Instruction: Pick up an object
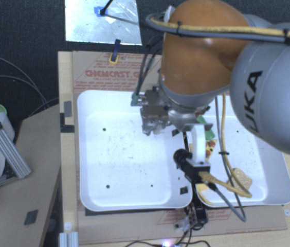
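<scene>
Camera view, fixed overhead, slanted. Grey KUKA arm with orange band (206, 45) reaches in from the right and covers much of the right-hand shallow white plastic bin (284, 187). Metal two-finger gripper (150, 128) hangs over the left-hand shallow white plastic bin (114, 158), toward that bin's far right corner, close to the wall beside its neighbour. Gripper state: cannot tell from this angle, as the wrist body shades it.

Candidate objects, all to the right of the left-hand bin, beyond its right wall:
- flat tan irregular piece (241, 179), lying toward the front;
- small green piece (201, 120), just past the wall toward the rear, partly hidden by the wrist;
- red-and-yellow patterned piece (210, 147), between those two.

Pale yellow rounded shape (202, 190) sits just right of the left-hand bin's front right corner. It is possibly another object, but the outline is poor.

Left-hand bin floor carries dark specks and a few small dark dots. Brown cardboard sheet with red lettering (109, 73) lies under it and shows behind its rear wall. Shiny square metal sheet (101, 14) lies further behind that.
</scene>
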